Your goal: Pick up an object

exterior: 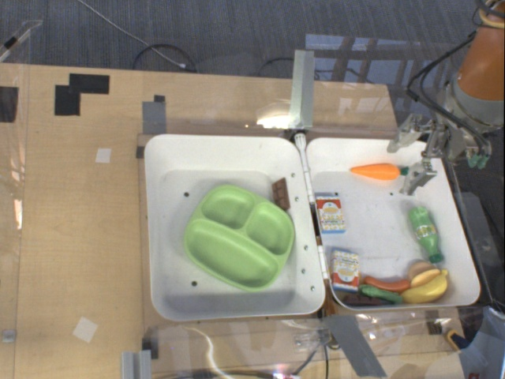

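- Pincer sits at the upper right of the right bin; I see its fingers spread, one near the bin's top rim and one lower down beside the carrot, with nothing between them.
- From my side the table is pale wood with black marks at its upper left.
- I see the left bin holding a green divided plate, and a small brown bar just off the plate's upper right edge.
- I see the right bin carrying the loose items.
- An orange carrot lies flat near the top, its green tip just beside the lower finger; I cannot tell whether they touch.
- A green bottle lies along the right side.
- A yellow banana rests in the lower right corner, touching a peach-coloured piece above it.
- Two small cartons lie near the left wall, one upper, one lower.
- A red and green pepper lies beside the banana.
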You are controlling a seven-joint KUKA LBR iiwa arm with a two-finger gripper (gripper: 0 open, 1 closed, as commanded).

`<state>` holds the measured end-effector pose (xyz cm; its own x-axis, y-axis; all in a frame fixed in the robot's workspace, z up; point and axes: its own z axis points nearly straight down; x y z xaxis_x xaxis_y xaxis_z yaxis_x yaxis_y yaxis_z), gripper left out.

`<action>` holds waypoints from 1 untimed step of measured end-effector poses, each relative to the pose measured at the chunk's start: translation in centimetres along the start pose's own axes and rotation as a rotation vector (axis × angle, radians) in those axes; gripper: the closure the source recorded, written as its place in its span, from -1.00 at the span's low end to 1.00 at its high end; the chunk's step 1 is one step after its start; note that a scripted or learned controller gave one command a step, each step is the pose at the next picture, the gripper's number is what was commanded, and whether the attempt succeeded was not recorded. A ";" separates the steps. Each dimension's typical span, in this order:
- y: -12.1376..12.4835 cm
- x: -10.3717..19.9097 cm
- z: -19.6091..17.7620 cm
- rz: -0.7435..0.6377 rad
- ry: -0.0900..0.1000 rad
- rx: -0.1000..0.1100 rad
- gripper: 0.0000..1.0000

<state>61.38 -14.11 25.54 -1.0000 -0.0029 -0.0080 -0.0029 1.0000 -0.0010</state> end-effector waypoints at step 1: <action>-2.3 2.1 9.1 -0.050 0.009 -0.002 -1.00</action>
<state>59.41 -16.42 16.41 -0.9986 -0.0531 0.0008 -0.0531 0.9986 0.0005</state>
